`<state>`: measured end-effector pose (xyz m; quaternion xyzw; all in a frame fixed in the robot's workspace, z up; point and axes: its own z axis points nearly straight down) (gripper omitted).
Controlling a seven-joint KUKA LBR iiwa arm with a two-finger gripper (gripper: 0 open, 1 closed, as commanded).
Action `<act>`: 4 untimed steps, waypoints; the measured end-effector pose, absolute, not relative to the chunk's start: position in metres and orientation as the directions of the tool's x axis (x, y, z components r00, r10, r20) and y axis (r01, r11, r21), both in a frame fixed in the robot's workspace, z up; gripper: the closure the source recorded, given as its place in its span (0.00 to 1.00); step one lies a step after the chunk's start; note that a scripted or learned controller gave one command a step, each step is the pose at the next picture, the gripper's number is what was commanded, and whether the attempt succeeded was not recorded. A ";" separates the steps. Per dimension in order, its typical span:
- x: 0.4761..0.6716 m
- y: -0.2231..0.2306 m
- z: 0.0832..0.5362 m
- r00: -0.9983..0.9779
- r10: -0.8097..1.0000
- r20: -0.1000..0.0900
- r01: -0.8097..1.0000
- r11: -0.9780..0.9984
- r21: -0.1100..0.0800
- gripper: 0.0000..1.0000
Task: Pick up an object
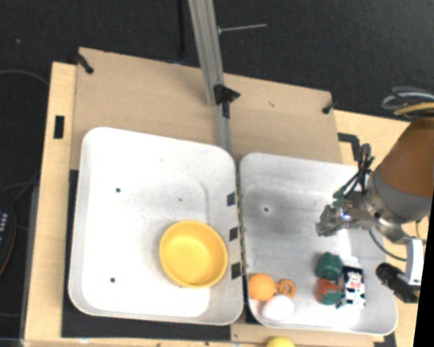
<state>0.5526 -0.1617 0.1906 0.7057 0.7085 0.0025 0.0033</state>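
so, small green and orange toy cluster [330, 278] sits near the right bin's [280, 182] front edge, beside a black-and-white block [353, 287]. grey two-finger gripper [330, 221] hangs just behind it, nothing visibly gripped; can't tell its state. yellow plastic bowl [193, 253] sits in the left bin [122, 163], likely irrelevant.

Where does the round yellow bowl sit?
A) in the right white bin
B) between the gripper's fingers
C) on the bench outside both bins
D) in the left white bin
D: the round yellow bowl rests on the floor of the left white bin, near its right wall, far from the gripper.
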 end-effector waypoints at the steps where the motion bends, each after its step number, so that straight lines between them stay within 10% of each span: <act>1: 0.554 -0.162 0.201 -0.004 1.000 0.001 1.000 0.004 0.003 1.00; 4: 0.573 -0.007 0.212 -0.008 1.000 0.002 1.000 0.008 0.002 1.00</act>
